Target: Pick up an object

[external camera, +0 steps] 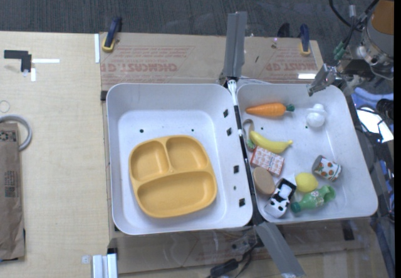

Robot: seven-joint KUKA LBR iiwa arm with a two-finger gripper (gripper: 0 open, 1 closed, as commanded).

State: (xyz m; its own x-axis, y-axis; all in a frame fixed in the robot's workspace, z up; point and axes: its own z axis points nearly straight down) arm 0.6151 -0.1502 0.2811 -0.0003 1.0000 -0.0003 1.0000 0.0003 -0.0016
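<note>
On the table I see two white bins side by side. Left bin: one yellow three-compartment plate, lying flat. Right bin, the candidate objects: an orange carrot near the far wall; a white ball to its right; a banana below the carrot; a red-and-white carton just beside it; a tan oval piece; a black-and-white cow figure; a lemon; a green bottle touching the lemon; a small printed can, tipped. Behind the bins a cardboard sheet is held by blue clamps. The hand hangs over the right bin's far right corner, apart from every object and holding nothing; I cannot tell how far open it is.
</note>
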